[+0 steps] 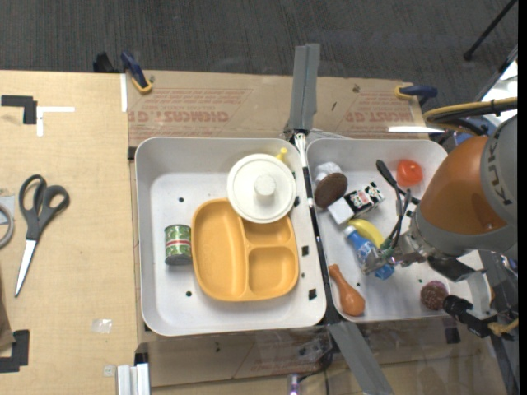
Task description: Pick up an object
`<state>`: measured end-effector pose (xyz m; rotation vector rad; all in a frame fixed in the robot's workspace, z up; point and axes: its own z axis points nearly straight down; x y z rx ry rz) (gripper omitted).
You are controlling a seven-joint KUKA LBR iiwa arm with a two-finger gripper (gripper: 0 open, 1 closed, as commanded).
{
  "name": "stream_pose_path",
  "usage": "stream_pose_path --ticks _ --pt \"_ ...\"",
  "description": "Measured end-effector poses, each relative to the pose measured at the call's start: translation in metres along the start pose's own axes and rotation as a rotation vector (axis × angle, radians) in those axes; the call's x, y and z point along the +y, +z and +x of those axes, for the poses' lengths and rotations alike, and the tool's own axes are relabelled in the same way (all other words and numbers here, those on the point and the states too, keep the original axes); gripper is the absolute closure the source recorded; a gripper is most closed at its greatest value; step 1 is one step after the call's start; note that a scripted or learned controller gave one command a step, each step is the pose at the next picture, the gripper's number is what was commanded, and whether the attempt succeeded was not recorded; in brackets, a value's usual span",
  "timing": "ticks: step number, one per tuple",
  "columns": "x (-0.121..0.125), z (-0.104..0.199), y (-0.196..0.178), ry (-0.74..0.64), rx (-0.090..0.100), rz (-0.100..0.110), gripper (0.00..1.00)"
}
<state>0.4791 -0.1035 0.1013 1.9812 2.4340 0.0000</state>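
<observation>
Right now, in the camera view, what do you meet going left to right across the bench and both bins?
Scissors → green can → yellow divided tray → brown oval object → orange spoon → black-and-white block → red-orange ball → dark red ball.

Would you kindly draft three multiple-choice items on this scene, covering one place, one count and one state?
1. Where does the small green tin can lie?
A. In the left white bin
B. In the right white bin
C. On the bench beside the scissors

2. How many compartments has the yellow plastic divided tray?
A. One
B. Three
C. Five

3. How does the round white lid with a knob sit?
A. Overlapping the tray's top corner
B. Apart from the tray, against the bin's left wall
C. In the right bin

Answers: 1 A, the can lies left of the tray in the left white bin. 2 B, one long and two smaller sections show. 3 A, its edge covers the tray's rim.
</observation>
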Motion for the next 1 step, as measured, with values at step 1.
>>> stream_pose_path --ticks 1 --pt "0.0202 0.0181 -0.1466 0.042 0.0 0.004 1.0"
